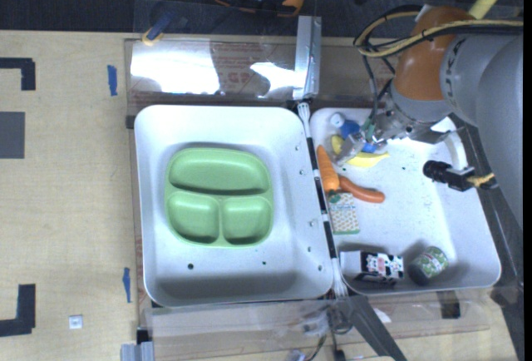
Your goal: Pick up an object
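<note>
Yellow banana point(366, 158) crowds the gripper point(378, 133); I can't tell its state, and fear a glancing miss.

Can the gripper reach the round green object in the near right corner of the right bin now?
Probably yes. The round green object lies apart from its neighbours, nothing over it. The gripper is at the bin's far end.
</note>
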You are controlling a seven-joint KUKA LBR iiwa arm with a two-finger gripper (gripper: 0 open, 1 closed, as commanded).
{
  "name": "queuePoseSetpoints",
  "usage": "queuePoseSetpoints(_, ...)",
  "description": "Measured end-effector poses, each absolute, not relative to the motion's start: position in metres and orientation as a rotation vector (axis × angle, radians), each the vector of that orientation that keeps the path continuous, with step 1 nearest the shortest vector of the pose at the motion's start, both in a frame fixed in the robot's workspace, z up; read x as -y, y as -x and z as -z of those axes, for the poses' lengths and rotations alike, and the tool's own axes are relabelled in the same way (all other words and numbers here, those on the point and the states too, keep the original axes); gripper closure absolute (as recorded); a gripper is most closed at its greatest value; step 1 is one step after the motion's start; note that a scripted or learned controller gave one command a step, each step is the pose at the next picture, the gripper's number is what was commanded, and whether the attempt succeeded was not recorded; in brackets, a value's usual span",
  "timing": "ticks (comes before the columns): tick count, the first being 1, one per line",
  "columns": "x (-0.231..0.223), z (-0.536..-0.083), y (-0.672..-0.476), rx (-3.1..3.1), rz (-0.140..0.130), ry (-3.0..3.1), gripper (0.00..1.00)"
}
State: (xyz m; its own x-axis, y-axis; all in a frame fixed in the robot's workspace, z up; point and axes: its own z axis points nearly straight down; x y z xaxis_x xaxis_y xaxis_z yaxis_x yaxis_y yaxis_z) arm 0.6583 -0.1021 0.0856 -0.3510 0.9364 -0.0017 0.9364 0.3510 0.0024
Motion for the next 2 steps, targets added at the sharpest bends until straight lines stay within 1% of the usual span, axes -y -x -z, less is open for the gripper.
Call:
queuePoseSetpoints(1,0.1,-0.092,-0.655,-2.594,0.011,-1.792,1.0)
queuePoseSetpoints(2,0.024,-0.185,-0.667,-2.422,-0.001,-1.998,1.0)
